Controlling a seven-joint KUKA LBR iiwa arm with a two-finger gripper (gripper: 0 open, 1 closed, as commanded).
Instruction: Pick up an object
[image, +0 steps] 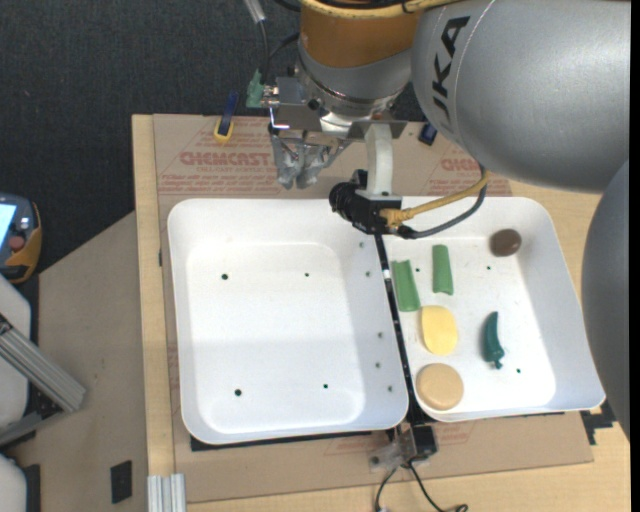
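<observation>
While hanging at the far edge of the left bin (190, 300), above the cardboard, gripper (300, 170) carries nothing visible between its fingers; opening too blurred to tell. Judged at the approach step, no pick begun. All candidates in the right bin (560, 300): two green sticks (405, 285) near the divider, yellow piece (438, 330), tan disc (440, 386) nearest, teal piece (492, 340), brown lump (505, 242) far right. Next: travel right and nearer, centre over one piece, descend, close.
</observation>
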